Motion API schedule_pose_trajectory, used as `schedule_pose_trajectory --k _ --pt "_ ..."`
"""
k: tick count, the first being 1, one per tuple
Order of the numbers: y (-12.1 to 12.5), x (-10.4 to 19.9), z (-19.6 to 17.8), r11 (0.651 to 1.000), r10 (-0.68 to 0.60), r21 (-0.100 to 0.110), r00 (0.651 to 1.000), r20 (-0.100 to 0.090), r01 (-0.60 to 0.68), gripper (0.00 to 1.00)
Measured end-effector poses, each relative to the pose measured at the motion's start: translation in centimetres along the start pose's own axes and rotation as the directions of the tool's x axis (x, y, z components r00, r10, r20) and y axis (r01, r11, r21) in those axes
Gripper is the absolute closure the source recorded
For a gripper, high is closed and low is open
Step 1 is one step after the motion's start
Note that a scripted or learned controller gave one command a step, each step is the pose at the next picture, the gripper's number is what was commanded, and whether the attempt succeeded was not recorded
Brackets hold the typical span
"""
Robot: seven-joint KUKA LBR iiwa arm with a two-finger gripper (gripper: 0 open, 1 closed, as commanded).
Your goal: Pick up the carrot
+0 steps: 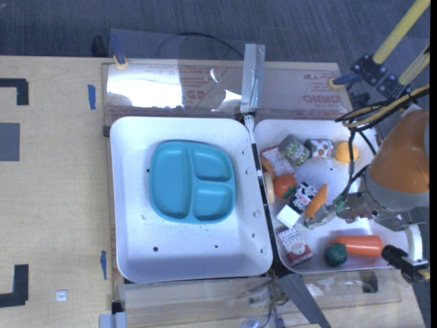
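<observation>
The carrot is a short orange stick lying at a slant in the middle of the right bin, next to a black-and-white patterned carton. My gripper reaches in from the right and sits low over the bin, its tip right against the carrot's lower right side. The grey wrist with its orange band rises behind it and hides the bin's right part. Whether the carrot is gripped is unclear from this angle.
The right bin also holds a red tomato-like piece, a white block, a printed packet, an orange cylinder, a green ball, a yellow-orange ball and two small cans. A blue divided plate lies in the left bin.
</observation>
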State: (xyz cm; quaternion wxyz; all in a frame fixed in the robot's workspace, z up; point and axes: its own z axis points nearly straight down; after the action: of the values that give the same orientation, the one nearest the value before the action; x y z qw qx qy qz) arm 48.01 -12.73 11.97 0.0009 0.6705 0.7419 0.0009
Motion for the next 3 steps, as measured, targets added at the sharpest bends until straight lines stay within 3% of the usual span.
schedule_pose_trajectory --k 1,2,3 --pt "5.0 0.0 0.8 0.967 -0.254 0.0 0.967 0.002 0.254 0.0" --pt "0.4 1.8 3.2 0.992 -0.123 -0.005 0.992 0.003 0.123 0.0" --pt "4.2 2.1 3.3 0.863 0.505 -0.001 0.863 0.0 -0.505 0.0"
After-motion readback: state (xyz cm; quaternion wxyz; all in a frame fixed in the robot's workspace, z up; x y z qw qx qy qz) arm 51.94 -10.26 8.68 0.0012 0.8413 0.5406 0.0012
